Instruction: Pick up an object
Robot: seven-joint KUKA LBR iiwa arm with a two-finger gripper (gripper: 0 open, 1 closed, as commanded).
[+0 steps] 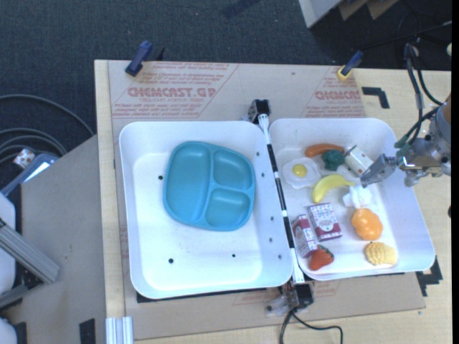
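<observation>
Reaching for a toy, nothing picked up yet

Hanging over the right bin (pixel 419 213) near its right edge, the claw (pixel 374 172) is close to a small white block (pixel 356 159) and a banana (pixel 331 186). I cannot tell if the claw holds anything. An orange (pixel 366 223) lies nearby. The picking is left to do.
</observation>
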